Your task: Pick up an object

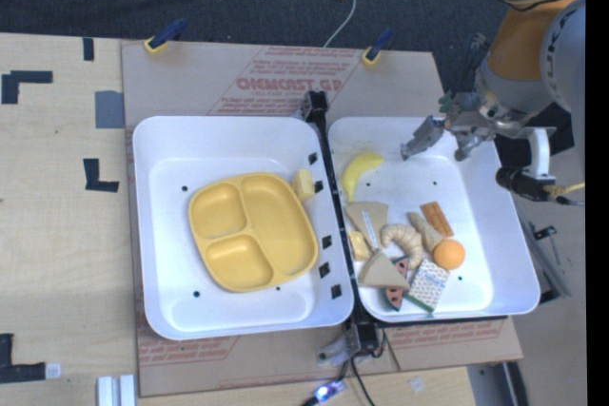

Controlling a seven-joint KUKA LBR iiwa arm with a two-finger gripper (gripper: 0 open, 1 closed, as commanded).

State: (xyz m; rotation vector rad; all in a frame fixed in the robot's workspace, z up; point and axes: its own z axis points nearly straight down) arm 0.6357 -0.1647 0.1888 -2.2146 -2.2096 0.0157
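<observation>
Yellow tray (253, 243) fills left bin (152, 204); right bin (495, 242) holds toy food; gripper (440, 140) apparently spread, holding nothing.

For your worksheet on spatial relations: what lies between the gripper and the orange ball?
In the camera view, bare white bin floor, then a brown block, between gripper and orange ball.

Arm (533, 33) cut off by the right edge above the orange band. Pincer (441, 141) small and blurred; finger gap not readable. Pile (400, 257) in right bin (495, 233) overlapping: wedge (381, 273) partly under beige piece (402, 238), green item (404, 302) mostly under checkered packet (428, 283). Small yellow bit (304, 183) half hidden behind tray (252, 231). Print on cardboard (285, 83) too faint to read fully. Surface (48, 204) cut at left and bottom edges.
</observation>
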